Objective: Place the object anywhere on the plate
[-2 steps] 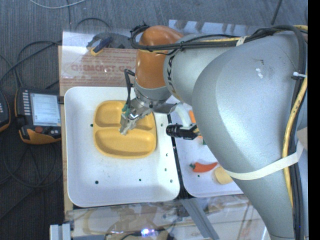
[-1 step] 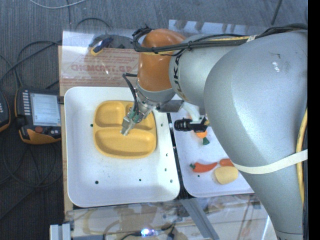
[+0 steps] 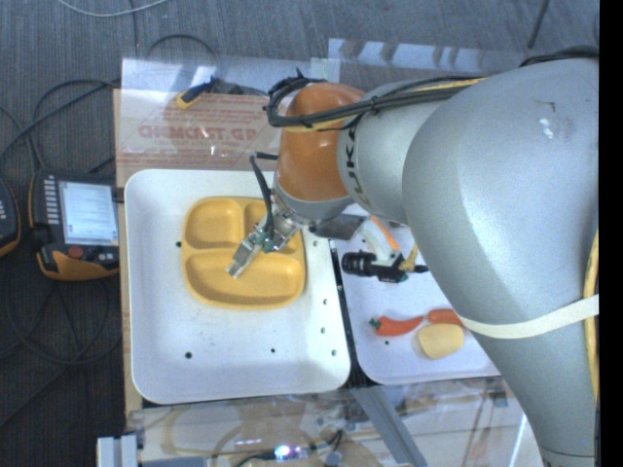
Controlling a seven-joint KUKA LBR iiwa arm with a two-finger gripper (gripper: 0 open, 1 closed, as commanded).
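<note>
Grey carpet [image 3: 58, 66] lies behind the bench, with loose cables [image 3: 97, 3] trailing over it at the top left. Farthest left I see a handheld control pendant [image 3: 78, 224] with an orange casing and a pale lit screen, but I cannot read any text on the screen. Next to it, at the bench's far edge, is a brownish board [image 3: 185, 129] under glare. It carries faded reddish print that looks reversed, and I cannot make out the words. Below the board is the left bin [image 3: 156, 339], and the yellow divided plate [image 3: 209, 227] rests flat in its upper half. The gripper [image 3: 237, 264] reaches down at a slant over the plate's large lower compartment, near the ridge between compartments. From this angle I cannot tell whether it is released or clenched, or whether it grasps anything. Above it, the orange band [image 3: 311, 154] joins the big grey arm [image 3: 487, 163]. Dark vertical lettering sits beside the band, and I can read only "KU". The right bin [image 3: 375, 358] is partly covered by the arm. In its near part lies an orange carrot-shaped piece [image 3: 401, 325], and a yellow lump [image 3: 440, 340] touches that piece's right end, both well apart from the plate.
</note>
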